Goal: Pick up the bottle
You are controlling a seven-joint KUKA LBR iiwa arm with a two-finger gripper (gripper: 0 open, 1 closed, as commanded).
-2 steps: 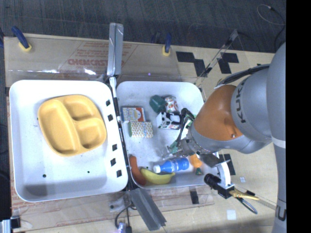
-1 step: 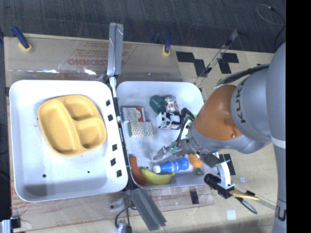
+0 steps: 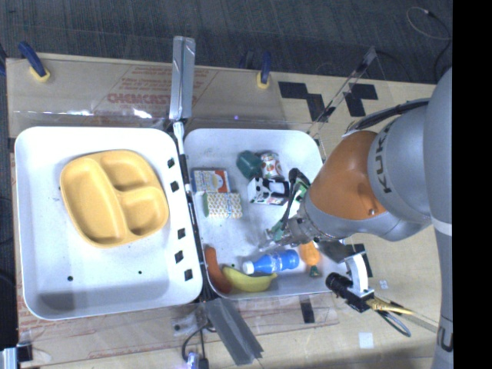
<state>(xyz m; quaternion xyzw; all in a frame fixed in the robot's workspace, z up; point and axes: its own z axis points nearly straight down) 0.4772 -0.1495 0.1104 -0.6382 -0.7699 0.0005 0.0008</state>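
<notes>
Bottle [image 3: 273,264], clear blue plastic, lies beside curved banana [image 3: 247,280].

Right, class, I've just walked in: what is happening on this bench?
A grey and orange robot arm reaches into the right bin, its gripper just above a blue bottle lying on its side near the front. A banana lies beside the bottle. The left bin holds a yellow divided tray. The bottle has not been lifted yet.

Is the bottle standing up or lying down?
Lying down: the bottle rests on its side in the right bin, long axis along the floor, beside the banana.
</notes>
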